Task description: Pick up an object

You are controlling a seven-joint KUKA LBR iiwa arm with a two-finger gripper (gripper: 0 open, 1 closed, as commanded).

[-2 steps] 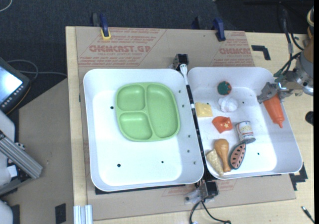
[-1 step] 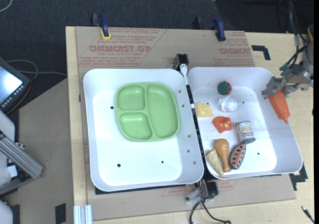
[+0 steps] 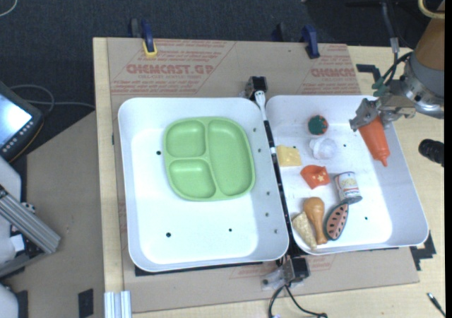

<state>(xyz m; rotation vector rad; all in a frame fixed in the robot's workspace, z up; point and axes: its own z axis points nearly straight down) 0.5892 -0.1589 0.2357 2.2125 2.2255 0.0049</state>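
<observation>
Worktop (image 3: 212, 55): tan board bearing red lettering, carrying two shallow white bins side by side; two blue clamps are gripping its far edge.
Left bin (image 3: 141, 225): sitting on the left half of the worktop, holding one item.
Green plate (image 3: 210, 158): three-compartment plate lying flat in the upper middle of the left bin, its compartments bare.
Right bin (image 3: 402, 196): sitting just beside the left bin, their inner rims touching along the centre line.
Yellow block (image 3: 288, 156): lying near the right bin's left wall.
Green ball (image 3: 318, 124): resting toward the far side of the right bin, above a clear cup (image 3: 325, 148) that is hard to make out against the white floor.
Red piece (image 3: 316, 175): lying near the bin's middle, just below the clear cup.
Small can (image 3: 347, 186): lying just right of the red piece.
Near-corner cluster: a brown drumstick-shaped toy (image 3: 314, 216) is lying against a dark oval slice (image 3: 335, 221), both near the bin's front edge.
Orange carrot (image 3: 378, 141): slanting down and to the right over the right part of the right bin, its upper end meeting the hand.
Hand (image 3: 367, 114): reaching in from the right and gripping the carrot's upper end between its fingers.
</observation>
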